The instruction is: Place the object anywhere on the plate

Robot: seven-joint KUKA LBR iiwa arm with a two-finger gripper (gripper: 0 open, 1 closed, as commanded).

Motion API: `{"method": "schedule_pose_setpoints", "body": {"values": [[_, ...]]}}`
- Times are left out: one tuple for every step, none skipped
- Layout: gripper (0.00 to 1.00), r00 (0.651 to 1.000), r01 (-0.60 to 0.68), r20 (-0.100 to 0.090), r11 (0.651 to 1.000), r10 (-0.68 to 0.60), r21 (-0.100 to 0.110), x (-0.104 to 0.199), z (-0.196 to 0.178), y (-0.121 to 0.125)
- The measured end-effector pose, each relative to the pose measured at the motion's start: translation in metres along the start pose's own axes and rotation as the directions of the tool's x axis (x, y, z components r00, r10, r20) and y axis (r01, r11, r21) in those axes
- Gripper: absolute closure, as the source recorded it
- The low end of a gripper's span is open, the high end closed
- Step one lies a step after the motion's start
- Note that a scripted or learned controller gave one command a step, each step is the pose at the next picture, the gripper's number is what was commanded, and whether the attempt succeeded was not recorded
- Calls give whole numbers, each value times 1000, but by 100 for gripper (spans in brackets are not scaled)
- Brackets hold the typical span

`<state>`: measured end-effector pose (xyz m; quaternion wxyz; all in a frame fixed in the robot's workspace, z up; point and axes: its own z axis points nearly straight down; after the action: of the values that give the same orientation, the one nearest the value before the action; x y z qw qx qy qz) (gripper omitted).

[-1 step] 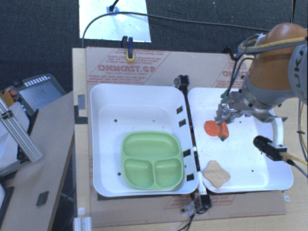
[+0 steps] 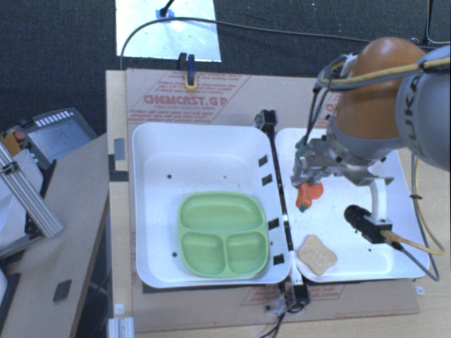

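We see the gripper (image 2: 308, 182) low in the right bin (image 2: 394, 255), at a toy carrot (image 2: 306, 194); its fingers seem clenched on the carrot's top, though the wrist hides much. A bread slice (image 2: 316, 255) lies nearer us. The green divided plate (image 2: 223, 233) sits in the left bin (image 2: 151, 189).

Bins (image 2: 204, 143): smooth white plastic, faintly glossy. Plate (image 2: 223, 232), lower centre: pale green plastic, smooth, with a soft sheen along its divider ridges. Carrot (image 2: 307, 193), right of centre: orange with a slight gloss, plastic-looking. Bread (image 2: 316, 255), lower right: tan, matt and grainy. Board (image 2: 187, 98) under the bins: matt brown cardboard with red print. Arm (image 2: 394, 104), upper right: satin grey casing with a glossy orange band. Sheet (image 2: 168, 18), top: bright, reflective, foil-like. Floor (image 2: 56, 48): dark, rough, carpet-like. Table (image 2: 63, 217), left: matt beige.
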<state>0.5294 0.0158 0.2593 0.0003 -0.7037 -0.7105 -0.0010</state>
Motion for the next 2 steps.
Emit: {"method": "schedule_pose_setpoints", "body": {"values": [[100, 1000, -1, 0, 1000, 1, 1, 51, 19, -5], [100, 1000, -1, 1, 1000, 1, 1, 98, 28, -7]]}}
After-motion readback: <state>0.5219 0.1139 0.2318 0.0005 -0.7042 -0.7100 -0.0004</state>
